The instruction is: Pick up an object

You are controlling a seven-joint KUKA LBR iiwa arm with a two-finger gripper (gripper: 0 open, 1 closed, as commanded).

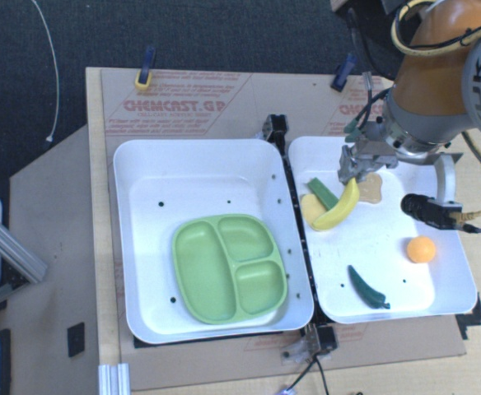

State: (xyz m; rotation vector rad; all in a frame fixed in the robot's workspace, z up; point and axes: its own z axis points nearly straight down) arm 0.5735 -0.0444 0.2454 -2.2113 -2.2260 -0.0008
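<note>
Banana [339, 209] is the likely target: it lies in the right bin [450, 299], near that bin's left wall, curved, with its upper end directly beneath the gripper [357, 169].

Going from largest to smallest: the left bin [133, 179] carries a green divided tray [228, 267] and nothing else worth a try. The right bin has the clutter. The arm [438, 64] reaches in over its far end, and the gripper sits low at the banana's top end. Whether it is spread or closed I cannot tell (the wrist body covers the tips), so no hold can be claimed.

Touching the banana are a pale yellow piece [311, 208] and a green strip [323, 193]; a tan piece [372, 188] lies just beside its upper end. Well apart lie a dark green pepper-like item [367, 288] and a small orange ball [421, 249].

By my judgement this is the reach-and-grasp step. Next comes a firm closure on the banana's end alone, then a straight lift without dragging its neighbours.
</note>
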